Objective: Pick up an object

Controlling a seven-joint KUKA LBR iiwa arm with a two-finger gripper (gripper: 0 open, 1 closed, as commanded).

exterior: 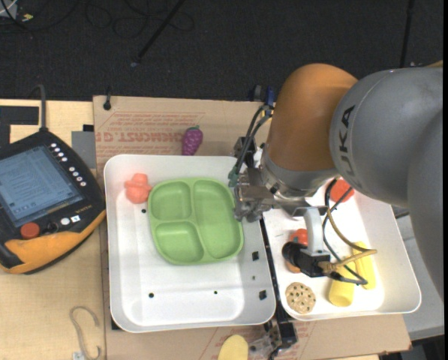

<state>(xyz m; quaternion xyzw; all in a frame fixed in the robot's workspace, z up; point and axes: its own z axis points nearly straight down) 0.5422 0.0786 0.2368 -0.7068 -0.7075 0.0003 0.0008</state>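
Robotics lab: teach pendant [36,193], loose cables [96,6], cardboard-lined bench [51,291].

Brightness: bench evenly lit from above; the black backdrop behind stays very dark.
Glare: the white bins [126,276] read close to blown out; soft sheen on the arm's orange band [306,118].
Shadows: faint and short beside the green tray [193,223] and under the arm.
Sharpness: mildly soft and grainy; small print on the cardboard [148,130] is barely legible.
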